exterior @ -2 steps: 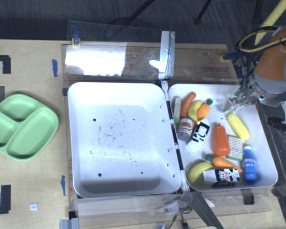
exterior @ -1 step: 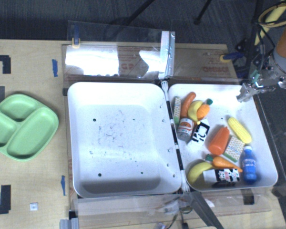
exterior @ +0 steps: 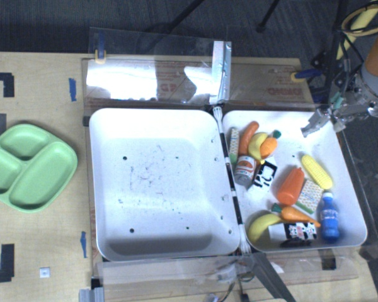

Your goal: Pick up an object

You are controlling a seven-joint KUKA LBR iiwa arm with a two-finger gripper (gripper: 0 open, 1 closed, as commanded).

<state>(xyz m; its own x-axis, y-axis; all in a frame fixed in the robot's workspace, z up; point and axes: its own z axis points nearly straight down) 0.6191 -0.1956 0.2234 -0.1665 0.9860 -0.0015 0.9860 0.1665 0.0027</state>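
Jaws look apart to me, nothing between them, with the gripper (exterior: pixel 320 122) hanging over the upper right corner of the right bin (exterior: pixel 353 222). So you're at the approach step, nothing picked yet. All the candidates sit in that bin: corn cob (exterior: pixel 316 171) closest, orange bottle (exterior: pixel 291 185) mid-bin, blue bottle (exterior: pixel 329 216) lower right. Next move calls for coming down-left and dropping onto one. The arm enters at the right edge, wrist angled toward frame left.
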